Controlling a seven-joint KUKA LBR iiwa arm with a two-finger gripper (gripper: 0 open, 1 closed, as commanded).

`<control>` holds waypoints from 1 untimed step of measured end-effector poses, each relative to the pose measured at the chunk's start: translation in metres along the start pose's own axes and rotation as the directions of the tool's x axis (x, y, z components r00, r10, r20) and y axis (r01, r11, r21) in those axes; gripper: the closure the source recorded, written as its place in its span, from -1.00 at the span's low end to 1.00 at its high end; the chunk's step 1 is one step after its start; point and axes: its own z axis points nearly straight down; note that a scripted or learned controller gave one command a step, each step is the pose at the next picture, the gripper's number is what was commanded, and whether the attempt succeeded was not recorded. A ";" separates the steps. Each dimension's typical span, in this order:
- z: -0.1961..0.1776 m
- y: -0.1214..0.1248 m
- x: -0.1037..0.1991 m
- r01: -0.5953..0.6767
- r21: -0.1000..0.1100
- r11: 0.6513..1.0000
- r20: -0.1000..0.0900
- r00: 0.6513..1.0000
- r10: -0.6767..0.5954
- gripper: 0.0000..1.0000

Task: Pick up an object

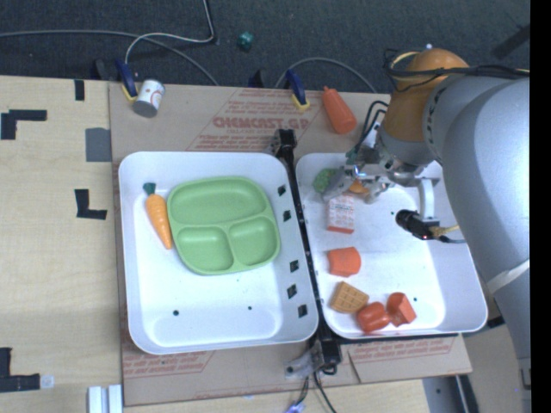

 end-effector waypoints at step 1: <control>0.000 -0.001 0.012 -0.004 -0.002 1.000 0.009 1.000 0.004 -1.00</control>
